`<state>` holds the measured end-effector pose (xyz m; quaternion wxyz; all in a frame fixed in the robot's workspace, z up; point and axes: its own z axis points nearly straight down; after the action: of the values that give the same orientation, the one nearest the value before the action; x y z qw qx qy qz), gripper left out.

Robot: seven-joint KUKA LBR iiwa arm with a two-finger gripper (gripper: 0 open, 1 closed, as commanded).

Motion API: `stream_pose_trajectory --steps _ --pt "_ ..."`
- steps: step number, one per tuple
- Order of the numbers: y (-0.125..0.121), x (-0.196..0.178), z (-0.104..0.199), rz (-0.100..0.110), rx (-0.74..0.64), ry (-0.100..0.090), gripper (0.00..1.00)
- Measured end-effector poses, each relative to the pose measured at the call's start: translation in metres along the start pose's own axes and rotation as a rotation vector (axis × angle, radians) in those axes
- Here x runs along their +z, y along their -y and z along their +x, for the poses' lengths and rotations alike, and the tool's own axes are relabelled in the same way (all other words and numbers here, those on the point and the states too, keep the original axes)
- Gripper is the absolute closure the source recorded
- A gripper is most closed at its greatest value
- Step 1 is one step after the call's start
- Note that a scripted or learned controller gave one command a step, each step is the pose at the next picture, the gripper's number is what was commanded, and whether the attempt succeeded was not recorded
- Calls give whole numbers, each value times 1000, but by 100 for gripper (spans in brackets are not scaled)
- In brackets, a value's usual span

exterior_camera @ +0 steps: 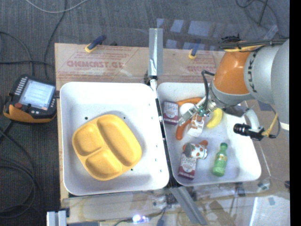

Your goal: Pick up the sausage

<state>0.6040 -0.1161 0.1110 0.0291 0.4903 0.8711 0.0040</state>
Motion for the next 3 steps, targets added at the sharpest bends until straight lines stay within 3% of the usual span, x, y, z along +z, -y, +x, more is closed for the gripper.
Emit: stream_pose_trajectory --steps 1,2,3 --pt "-4 0 1 -3 67 -5 0" --pt "-13 0 3 -7 -148 -2 0" --pt "-16 11 14 5 21 -26 0"
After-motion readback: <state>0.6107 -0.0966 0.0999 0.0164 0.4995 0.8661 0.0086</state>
